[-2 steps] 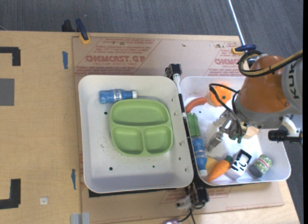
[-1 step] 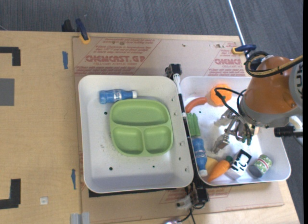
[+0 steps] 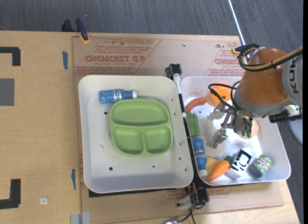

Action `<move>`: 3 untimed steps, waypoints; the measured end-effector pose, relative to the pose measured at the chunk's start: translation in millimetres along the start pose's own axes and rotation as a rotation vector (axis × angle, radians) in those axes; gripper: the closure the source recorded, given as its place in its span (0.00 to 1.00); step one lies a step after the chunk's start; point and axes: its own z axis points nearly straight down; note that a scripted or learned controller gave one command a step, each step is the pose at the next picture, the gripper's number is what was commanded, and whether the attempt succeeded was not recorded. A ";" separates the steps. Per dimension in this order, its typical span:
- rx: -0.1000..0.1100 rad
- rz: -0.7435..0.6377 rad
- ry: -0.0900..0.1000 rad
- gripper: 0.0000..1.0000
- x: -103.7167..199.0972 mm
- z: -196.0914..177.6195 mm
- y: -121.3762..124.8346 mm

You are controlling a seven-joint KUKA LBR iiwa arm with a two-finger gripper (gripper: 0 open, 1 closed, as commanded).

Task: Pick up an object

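Nothing is picked yet: the carrot (image 3: 219, 168) lies on the floor of the right bin (image 3: 281, 170), near a small can (image 3: 261, 164). Above them the tool (image 3: 222, 130) hangs released, fingers spread and grasping nothing. The whole grab remains.

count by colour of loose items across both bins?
Blue: 2, a blue plastic bottle and a blue tube.
Green: 3, a green divided plastic tray, a green stick-shaped toy and a green-banded small can.
Orange: 3, an orange toy carrot, an orange curved piece and an orange round toy.
Black-and-white: 1, a tagged block.
Total: 9
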 end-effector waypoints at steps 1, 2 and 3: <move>0.000 0.078 0.009 0.00 -72.1 0.4 36.2; -0.002 0.217 0.001 0.00 -53.8 0.6 -22.5; -0.003 0.057 -0.003 0.00 -14.4 -0.1 -19.6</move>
